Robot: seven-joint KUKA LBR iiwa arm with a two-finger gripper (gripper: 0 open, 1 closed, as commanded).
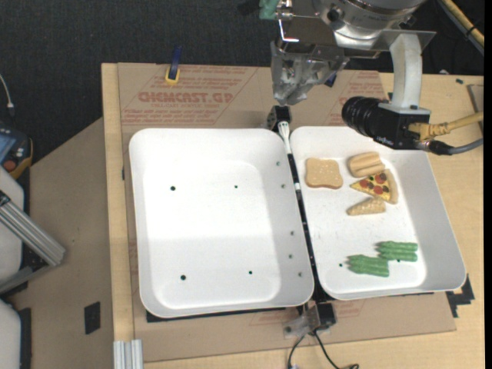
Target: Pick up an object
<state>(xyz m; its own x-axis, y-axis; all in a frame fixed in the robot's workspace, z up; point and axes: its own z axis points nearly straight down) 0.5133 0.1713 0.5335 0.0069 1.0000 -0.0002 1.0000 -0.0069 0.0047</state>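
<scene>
Because the hand [296, 91] hangs high over the far end of the seam between the two bins, it reads as a parked or approach pose rather than a grasp; nothing sits between its parts, and I cannot tell how wide it stands.

All the candidate objects lie in the right bin [438, 229], nearer the camera than the hand and to its right. A slice of toy bread [324, 173] is closest, just below the hand. Beside it sit a hot dog bun [364, 163] and a pizza slice [376, 184], touching or nearly so, with a pale wedge [367, 207] just beneath. Two green bean pods [383, 258] lie well apart from that cluster, at the near end. The left bin [154, 206], below and left of the hand, likely serves as the drop side. The bread, standing slightly clear of its neighbours, looks the easiest pick.
</scene>
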